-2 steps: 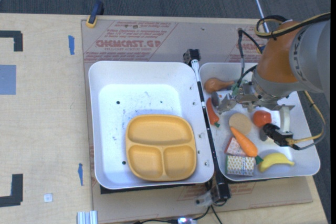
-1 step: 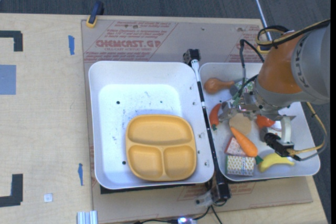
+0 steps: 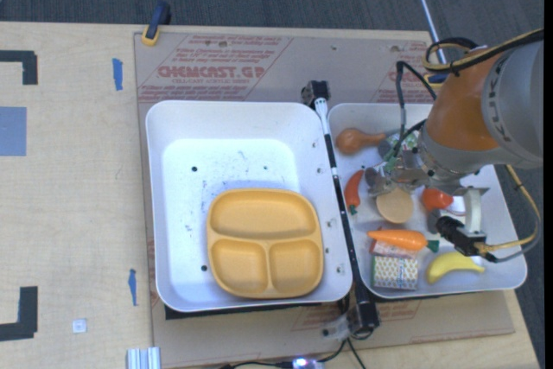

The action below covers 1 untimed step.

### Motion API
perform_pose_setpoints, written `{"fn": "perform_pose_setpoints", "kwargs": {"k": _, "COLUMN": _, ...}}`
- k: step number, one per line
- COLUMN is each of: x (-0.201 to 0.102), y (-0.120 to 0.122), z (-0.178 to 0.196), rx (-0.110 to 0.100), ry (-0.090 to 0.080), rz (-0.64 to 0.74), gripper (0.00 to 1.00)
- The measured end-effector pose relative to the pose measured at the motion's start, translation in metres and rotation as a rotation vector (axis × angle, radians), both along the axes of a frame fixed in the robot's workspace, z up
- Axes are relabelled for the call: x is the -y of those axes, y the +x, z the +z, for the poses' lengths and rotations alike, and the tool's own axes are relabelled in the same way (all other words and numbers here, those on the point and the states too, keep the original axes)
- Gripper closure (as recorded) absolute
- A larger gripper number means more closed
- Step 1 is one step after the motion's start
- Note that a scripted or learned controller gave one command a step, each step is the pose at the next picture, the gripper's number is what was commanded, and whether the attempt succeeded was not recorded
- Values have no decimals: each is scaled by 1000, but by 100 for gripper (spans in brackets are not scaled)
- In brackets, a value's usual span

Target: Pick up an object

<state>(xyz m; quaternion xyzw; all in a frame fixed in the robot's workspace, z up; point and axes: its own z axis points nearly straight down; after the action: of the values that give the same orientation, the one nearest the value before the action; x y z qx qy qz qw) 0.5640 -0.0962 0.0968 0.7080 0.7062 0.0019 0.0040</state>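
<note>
Right bin point(image 3: 510, 276) holds the toy food: carrot point(image 3: 397, 238), banana point(image 3: 455, 267), red pepper point(image 3: 353, 189), tan disc point(image 3: 395, 206), patterned box point(image 3: 395, 271), brown pear-like piece point(image 3: 357, 139). End effector point(image 3: 396, 173) sits low over the disc and pepper; fingers hidden by wrist, so open or closed I cannot tell. Left bin point(image 3: 173, 212) has a yellow divided plate point(image 3: 263, 239). Both on the bench point(image 3: 69, 186).

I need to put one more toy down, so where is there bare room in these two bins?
Free: the left bin floor between its back wall and the yellow divided plate. Crowded: the right bin, with carrot, banana and gripper.
</note>
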Motion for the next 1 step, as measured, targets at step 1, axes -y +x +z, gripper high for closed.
{"fn": "perform_pose_setpoints", "kwargs": {"k": 1, "x": -147, "y": 76, "z": 89, "rx": -6, "ry": 4, "rz": 6, "gripper": 100}}
